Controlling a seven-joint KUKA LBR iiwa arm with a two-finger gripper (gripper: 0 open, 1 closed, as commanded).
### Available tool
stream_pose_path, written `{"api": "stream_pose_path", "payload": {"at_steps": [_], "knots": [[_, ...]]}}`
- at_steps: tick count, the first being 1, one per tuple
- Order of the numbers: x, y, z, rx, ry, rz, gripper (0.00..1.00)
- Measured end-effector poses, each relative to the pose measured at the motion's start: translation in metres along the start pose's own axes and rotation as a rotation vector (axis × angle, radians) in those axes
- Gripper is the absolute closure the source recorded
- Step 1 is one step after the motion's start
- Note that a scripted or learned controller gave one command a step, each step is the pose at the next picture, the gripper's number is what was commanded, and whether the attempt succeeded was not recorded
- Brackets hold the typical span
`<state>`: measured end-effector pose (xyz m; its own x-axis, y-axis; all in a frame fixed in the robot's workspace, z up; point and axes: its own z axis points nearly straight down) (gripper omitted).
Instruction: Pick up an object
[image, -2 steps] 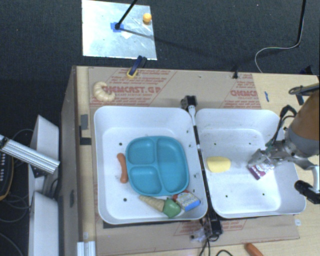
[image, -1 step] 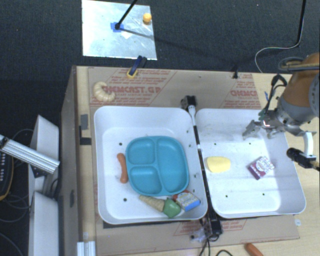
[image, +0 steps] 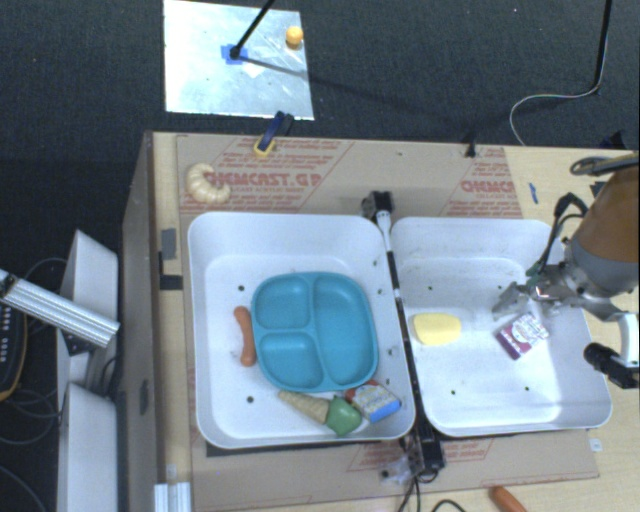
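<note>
— Bins are seen side by side on the bench; what is held in each?

— A blue tray is laid in the left one, with an orange sausage just beside its left edge and a cone, a green piece and a small packet clustered at its lower rim. A yellow block and a maroon-and-white packet are found in the right bin.

— And the gripper?

— It is placed over the right bin, near its right wall, just above the maroon-and-white packet. Its fingers are spread wide, and nothing is gripped between them. The packet lies flat on the bin floor, well apart from the yellow block.
</note>
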<state>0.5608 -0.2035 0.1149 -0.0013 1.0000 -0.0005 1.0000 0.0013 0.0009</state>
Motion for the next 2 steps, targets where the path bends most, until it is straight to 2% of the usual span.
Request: {"api": "stream_pose_path", "payload": {"at_steps": [1, 2], "knots": [[0.004, -0.023, 0.012, 0.000, 0.000, 0.000, 0.00], [0.004, -0.022, 0.002, -0.003, -0.001, -0.001, 1.00]]}}
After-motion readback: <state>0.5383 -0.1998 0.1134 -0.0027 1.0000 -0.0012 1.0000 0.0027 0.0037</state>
